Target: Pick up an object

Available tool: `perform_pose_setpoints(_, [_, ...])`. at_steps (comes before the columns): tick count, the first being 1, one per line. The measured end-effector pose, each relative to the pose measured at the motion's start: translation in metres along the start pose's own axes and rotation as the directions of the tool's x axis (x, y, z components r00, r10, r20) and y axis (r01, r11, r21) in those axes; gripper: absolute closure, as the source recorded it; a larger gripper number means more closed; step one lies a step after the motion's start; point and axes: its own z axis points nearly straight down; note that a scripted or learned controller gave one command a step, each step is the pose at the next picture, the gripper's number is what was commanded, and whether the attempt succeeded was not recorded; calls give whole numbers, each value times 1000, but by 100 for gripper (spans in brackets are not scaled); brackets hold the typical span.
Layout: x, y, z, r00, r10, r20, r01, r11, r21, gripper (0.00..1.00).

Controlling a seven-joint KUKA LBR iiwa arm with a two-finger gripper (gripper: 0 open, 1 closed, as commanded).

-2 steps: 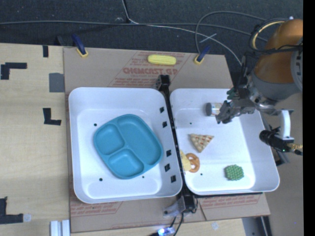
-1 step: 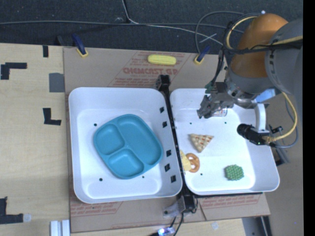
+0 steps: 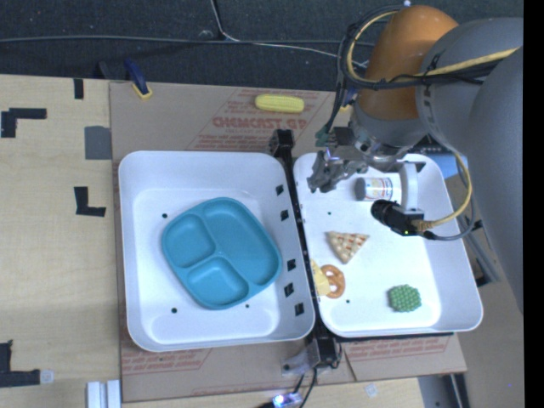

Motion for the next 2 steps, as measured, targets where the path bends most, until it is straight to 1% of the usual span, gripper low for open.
perform_pose_setpoints(1, [49,27,14,1000,1,1,-1,1000,0,100])
perform_pose_setpoints(2, [97,49,2,1000,0,0,0,1000,-2,100])
